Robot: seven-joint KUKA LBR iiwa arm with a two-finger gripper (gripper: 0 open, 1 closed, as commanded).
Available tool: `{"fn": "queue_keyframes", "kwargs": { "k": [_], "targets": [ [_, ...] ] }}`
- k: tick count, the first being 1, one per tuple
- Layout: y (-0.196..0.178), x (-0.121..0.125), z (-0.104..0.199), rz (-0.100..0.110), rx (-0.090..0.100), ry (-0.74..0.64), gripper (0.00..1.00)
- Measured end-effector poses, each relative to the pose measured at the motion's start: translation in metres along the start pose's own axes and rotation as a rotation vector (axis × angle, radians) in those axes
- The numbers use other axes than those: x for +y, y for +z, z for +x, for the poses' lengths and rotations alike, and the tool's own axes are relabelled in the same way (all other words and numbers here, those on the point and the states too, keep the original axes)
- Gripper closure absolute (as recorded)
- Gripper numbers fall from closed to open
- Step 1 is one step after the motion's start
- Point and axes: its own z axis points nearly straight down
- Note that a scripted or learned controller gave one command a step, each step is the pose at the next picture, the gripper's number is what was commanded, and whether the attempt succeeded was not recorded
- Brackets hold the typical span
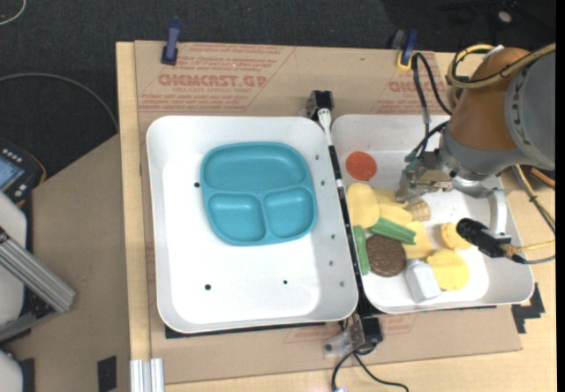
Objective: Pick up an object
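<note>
The pile of toy food [402, 245] sits in the right bin [388, 130], and the gripper [418, 192] hangs just above its upper edge. No telling its state, the arm's wrist [481, 130] covers too much. An orange disc [360, 165] lies just beside the pile. The left bin [177, 231] holds a blue divided tray [259, 192].

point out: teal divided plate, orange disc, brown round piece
teal divided plate [258, 192]: camera view, center ridge.
orange disc [360, 165]: camera view, middle of top face.
brown round piece [386, 255]: camera view, middle of top face.
</note>
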Motion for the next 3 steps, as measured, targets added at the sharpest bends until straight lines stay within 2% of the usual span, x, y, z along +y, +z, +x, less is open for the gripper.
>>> {"fn": "queue_keyframes", "kwargs": {
  "k": [1, 2, 3],
  "targets": [
    [-0.105, -0.042, 0.056, -0.012, -0.002, -0.003, 1.00],
    [-0.138, -0.102, 0.056, -0.001, -0.001, 0.004, 1.00],
    [-0.184, -0.106, 0.135, -0.010, -0.002, -0.003, 1.00]
  ]
}}
